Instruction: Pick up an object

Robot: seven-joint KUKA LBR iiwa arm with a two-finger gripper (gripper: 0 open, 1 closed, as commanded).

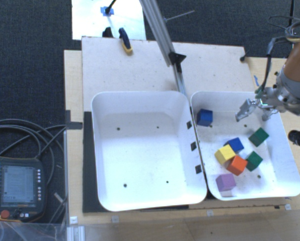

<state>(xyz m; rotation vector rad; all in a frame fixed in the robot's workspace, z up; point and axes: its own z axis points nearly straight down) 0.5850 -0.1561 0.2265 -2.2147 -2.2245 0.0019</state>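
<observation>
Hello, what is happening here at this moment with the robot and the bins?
A robot arm reaches in over the right bin, its gripper above the bin floor with nothing between its fingers. Seven blocks lie there: a blue cube alone at the back, a green one near the gripper, the others clustered in front.
</observation>
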